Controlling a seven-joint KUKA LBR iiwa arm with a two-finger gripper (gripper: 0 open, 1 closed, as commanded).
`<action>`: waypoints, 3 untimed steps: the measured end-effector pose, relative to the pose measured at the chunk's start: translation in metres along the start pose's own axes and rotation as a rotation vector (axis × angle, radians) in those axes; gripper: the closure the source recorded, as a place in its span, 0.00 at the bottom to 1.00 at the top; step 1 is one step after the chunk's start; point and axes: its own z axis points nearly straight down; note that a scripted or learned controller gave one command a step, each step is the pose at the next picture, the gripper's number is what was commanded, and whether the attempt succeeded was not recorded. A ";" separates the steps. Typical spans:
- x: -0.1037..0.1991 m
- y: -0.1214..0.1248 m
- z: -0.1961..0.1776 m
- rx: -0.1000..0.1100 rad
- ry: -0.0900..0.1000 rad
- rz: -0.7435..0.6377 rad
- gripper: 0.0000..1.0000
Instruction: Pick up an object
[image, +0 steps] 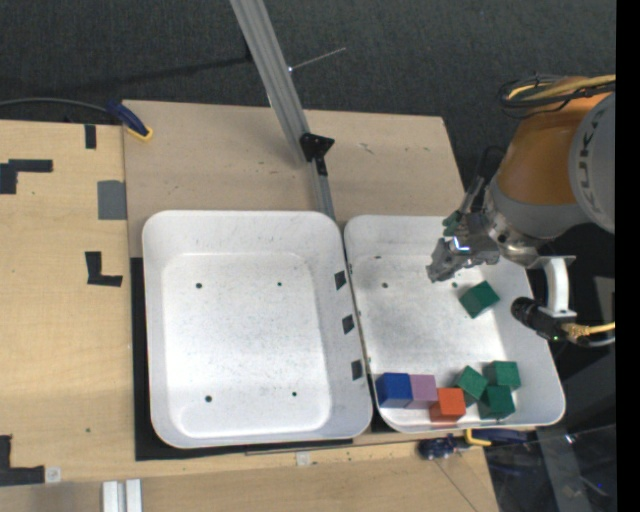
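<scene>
Gripper (447, 262) over right bin (400, 330), upper part; finger state cannot tell, nothing visibly held. Green cube (480, 299) lies just beside gripper, lower right, tilted. Along bin's near edge: blue cube (395, 388), lilac cube (424, 388), orange cube (450, 402), three green blocks (492, 388) clustered. Bins smooth white plastic, shallow, rounded corners

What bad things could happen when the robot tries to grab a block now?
1. The gripper hangs beside the lone green block, not over it, so a drop straight down might miss or nudge it.
2. The other blocks, like the blue block and orange block, are packed tight in the right bin's corner, so fingers may not fit between them.
</scene>
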 end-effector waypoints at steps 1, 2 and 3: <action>0.047 -0.003 -0.003 0.001 0.000 -0.001 1.00; 0.096 -0.022 -0.010 0.002 0.000 -0.001 1.00; 0.147 -0.037 -0.018 0.002 0.000 -0.002 1.00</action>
